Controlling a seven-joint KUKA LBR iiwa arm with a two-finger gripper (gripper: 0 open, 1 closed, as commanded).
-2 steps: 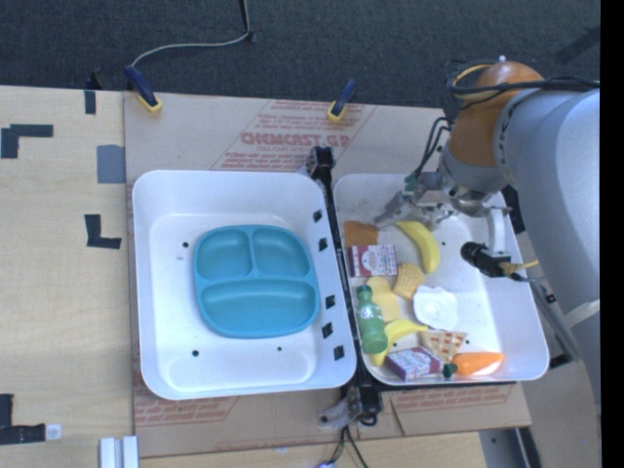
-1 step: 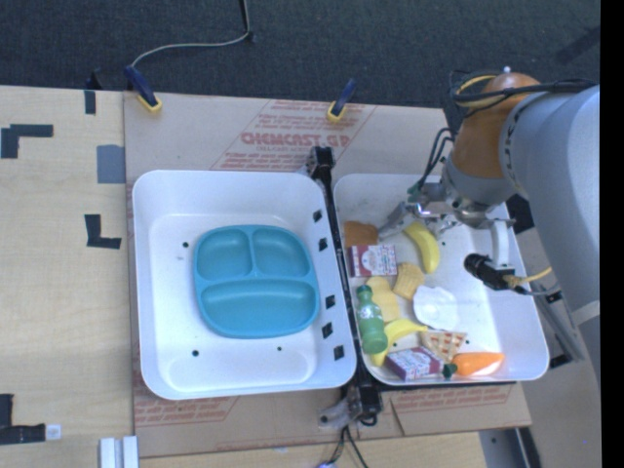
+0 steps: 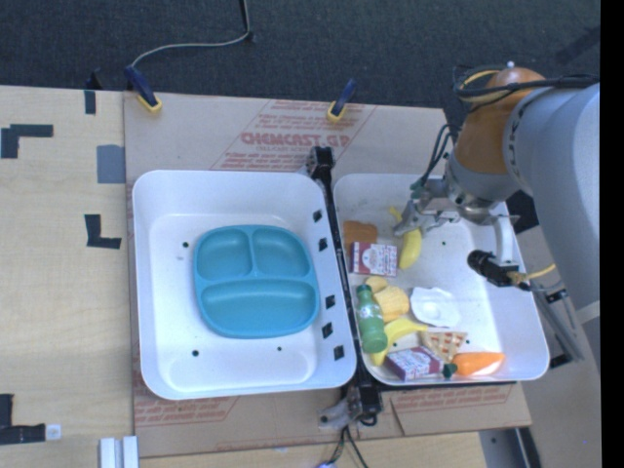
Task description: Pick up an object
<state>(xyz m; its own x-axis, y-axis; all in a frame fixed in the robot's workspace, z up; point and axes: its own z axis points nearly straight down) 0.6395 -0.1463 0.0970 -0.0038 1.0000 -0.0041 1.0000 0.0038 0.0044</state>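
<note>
My gripper point(image 3: 417, 220) hangs over the upper part of the right bin point(image 3: 522, 334), below the orange-banded wrist point(image 3: 487, 130). A yellow banana-shaped toy point(image 3: 410, 250) lies right under its tip; whether they touch is unclear. To the left are a brown piece point(image 3: 359, 232) and a red-and-white carton point(image 3: 374, 258). Lower in the bin lie a green bottle point(image 3: 370, 320), yellow pieces point(image 3: 393, 305), a white piece point(image 3: 434, 307), a waffle point(image 3: 444, 342), a maroon box point(image 3: 412, 363) and an orange carrot point(image 3: 478, 363).
The left bin point(image 3: 161, 213) holds a blue divided plate point(image 3: 258, 281). A black divider point(image 3: 331, 252) runs between the bins. A black part of the arm point(image 3: 492, 266) juts over the right bin's right side. Two blue-and-yellow clamps point(image 3: 143, 90) pin the cardboard at the back.
</note>
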